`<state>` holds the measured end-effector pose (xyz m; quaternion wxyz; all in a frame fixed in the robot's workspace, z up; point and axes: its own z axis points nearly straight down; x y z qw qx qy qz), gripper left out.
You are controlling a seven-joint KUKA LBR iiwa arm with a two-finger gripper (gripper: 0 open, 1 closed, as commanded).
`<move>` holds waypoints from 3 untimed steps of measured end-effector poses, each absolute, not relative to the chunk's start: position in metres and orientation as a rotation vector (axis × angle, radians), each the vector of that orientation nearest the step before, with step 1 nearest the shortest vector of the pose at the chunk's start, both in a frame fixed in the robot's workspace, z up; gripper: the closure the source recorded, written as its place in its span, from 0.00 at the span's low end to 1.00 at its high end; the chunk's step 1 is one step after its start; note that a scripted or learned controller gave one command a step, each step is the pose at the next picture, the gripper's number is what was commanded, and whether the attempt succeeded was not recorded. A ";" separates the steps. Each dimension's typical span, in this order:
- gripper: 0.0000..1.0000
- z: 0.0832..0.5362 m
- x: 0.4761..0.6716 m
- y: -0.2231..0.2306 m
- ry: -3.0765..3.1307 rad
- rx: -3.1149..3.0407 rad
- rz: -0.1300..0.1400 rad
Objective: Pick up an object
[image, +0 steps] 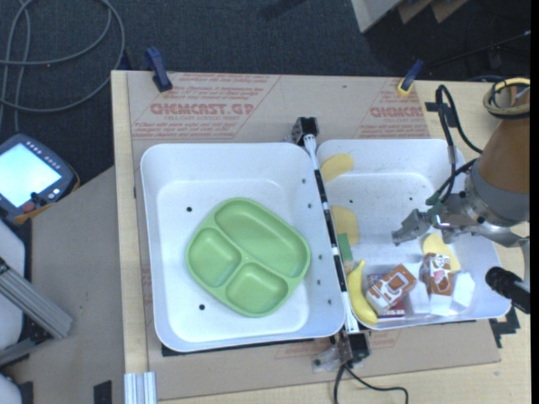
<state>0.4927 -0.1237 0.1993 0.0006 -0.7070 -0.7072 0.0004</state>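
Reaching is the step judged to be in hand, since nothing is seen held yet. The gripper is hung low over the right bin, and whether it is wide or narrow cannot be told from this far up. Things to pick are piled in the near corner of that bin: a brown and white packet, a second small packet just beside it, a white block and a yellow banana lying along the middle wall. A yellow piece is seen just under the wrist, close to the gripper. Two more yellow slices are laid near the middle wall, farther back. One thing must be chosen next, and the gripper must be brought down over it and closed well, which looks hard where the things are touching. The left bin is taken up by a green tray with three parts. Both bins are set on a wooden bench with red print, held by a blue clamp. Dark carpet, grey cables and a lit screen are seen around it.
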 end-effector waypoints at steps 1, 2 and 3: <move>0.00 0.146 0.479 -0.102 -2.219 -2.222 0.001; 0.00 0.084 0.479 -0.125 -2.220 -2.221 0.001; 1.00 0.094 0.480 -0.124 -2.222 -2.224 -0.002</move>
